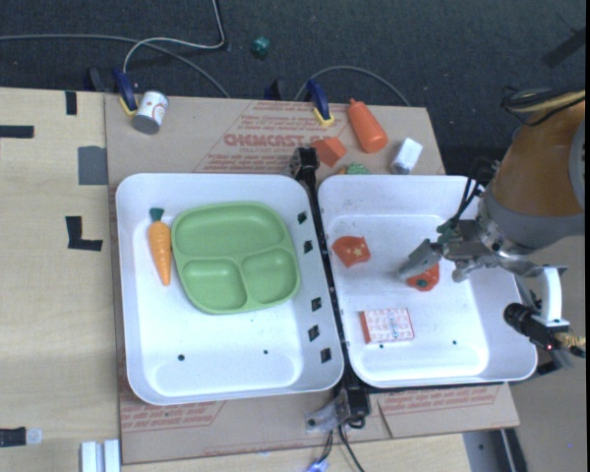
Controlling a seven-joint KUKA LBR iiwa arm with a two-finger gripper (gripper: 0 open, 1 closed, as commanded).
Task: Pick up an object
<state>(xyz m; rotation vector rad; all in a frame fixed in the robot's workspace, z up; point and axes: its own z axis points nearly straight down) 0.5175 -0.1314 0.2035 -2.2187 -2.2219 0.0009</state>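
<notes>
The right bin holds a red tomato-like toy at its left side. A small red-orange piece lies near the middle, and a pink-and-white card lies flat near the front. My gripper reaches in from the right and sits low over the small red-orange piece. Its fingers are spread open, one on each side of the piece, and they are not closed on it. The grey arm with its orange band rises at the right.
The left bin holds a green divided plate and a toy carrot. Behind the bins, an orange bottle shape, an orange block, a white cube and a small can lie on the cardboard.
</notes>
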